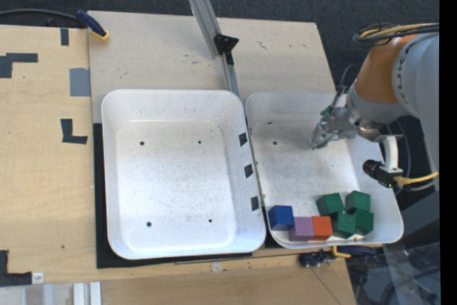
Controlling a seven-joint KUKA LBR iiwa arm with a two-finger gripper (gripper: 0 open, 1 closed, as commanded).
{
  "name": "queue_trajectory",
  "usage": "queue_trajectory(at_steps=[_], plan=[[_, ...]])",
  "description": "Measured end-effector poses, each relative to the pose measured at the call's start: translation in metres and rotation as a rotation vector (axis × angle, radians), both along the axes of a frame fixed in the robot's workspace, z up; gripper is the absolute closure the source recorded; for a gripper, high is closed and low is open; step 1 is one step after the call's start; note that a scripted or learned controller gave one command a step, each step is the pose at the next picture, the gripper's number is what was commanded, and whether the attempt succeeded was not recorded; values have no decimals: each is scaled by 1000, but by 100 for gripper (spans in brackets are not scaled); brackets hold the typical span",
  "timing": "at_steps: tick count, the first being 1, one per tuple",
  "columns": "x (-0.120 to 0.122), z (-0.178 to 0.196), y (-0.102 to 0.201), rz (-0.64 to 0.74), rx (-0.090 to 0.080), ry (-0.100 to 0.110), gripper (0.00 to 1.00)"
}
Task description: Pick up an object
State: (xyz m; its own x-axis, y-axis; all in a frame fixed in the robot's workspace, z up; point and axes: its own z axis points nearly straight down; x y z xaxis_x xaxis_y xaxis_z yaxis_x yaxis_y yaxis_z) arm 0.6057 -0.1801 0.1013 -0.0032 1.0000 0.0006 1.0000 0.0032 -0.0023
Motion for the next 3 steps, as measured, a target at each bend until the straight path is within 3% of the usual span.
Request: queue_trajectory(at_steps=[1,2,3], plan=[[3,49,11,0,-1,-6,100],[9,104,2,-2,-2,-8,100],[9,117,2,-2,-1,-3,100]])
